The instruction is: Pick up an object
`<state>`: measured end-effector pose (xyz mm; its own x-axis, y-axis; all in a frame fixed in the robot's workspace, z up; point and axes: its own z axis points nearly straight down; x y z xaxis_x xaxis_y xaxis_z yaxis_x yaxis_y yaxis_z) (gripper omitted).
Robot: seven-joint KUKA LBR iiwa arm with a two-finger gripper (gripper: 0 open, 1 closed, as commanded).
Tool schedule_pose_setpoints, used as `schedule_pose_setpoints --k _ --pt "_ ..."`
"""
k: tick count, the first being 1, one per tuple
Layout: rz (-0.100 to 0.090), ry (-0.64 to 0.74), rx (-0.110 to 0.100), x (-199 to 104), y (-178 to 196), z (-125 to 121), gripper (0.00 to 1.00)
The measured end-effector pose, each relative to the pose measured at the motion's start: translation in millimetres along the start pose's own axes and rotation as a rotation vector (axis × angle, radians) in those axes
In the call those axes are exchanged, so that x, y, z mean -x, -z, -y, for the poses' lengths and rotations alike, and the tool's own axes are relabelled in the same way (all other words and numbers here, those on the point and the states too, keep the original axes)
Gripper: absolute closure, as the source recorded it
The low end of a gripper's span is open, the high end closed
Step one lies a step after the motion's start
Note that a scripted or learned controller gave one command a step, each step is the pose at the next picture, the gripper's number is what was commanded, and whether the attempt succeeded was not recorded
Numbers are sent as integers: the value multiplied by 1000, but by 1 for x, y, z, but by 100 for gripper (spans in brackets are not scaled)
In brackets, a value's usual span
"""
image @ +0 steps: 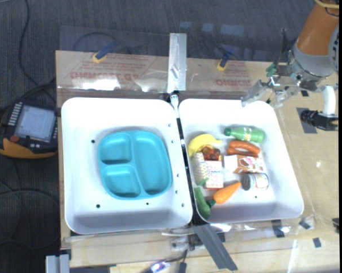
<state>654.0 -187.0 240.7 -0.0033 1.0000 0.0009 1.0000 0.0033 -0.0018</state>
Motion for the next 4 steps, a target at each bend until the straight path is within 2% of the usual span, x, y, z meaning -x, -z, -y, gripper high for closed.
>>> schedule_pose_setpoints --k 1,2,3,4 --pt "6 156 -1 38 0 26 0" --pt "-1 160 0 29 -130 24 0" --pt "7 165 11 0 -151 74 0" --pt "3 166 14 -2 -142 73 100"
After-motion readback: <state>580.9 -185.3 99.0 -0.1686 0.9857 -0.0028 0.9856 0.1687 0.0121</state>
